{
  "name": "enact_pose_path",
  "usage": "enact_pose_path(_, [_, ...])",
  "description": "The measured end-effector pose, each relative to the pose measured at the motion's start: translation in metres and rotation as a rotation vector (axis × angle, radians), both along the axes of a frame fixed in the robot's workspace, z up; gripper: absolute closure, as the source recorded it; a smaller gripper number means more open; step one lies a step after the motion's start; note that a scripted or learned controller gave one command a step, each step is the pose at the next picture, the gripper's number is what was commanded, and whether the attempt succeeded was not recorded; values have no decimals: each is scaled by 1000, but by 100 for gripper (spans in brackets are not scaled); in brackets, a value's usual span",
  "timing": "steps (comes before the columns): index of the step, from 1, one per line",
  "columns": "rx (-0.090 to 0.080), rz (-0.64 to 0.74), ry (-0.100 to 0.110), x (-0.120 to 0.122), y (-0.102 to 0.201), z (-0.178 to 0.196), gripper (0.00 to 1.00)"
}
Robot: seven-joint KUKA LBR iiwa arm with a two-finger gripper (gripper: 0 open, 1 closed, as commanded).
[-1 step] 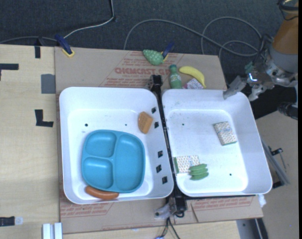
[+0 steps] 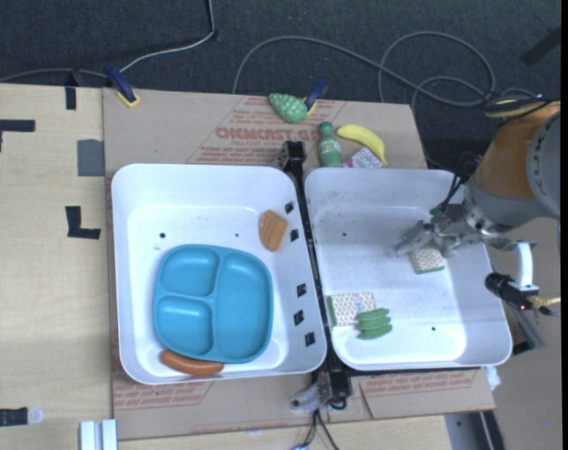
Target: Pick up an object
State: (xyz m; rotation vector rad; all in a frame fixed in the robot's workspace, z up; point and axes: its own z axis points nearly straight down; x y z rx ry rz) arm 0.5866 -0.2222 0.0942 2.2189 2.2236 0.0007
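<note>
My arm reaches in from the right, orange band up, its claw [image 2: 425,240] low in the right bin [image 2: 471,345]. I cannot tell how wide it stands. A small patterned packet [image 2: 428,260] lies just beneath it. Farther off, beyond the bins, I read "CHEMCAST" on the cardboard [image 2: 237,134].

The bench [image 2: 40,251] carries a cardboard sheet [image 2: 237,134] — two white bins [image 2: 134,251] rest on it. A banana [image 2: 362,140] and green bottle [image 2: 329,145] lie behind them.
</note>
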Motion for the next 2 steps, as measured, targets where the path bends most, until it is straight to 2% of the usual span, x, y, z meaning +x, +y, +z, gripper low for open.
enact_pose_path(1, [-3,-1,-4,7,39,-7,0])
enact_pose_path(2, [-2,0,0,59,23,10,0])
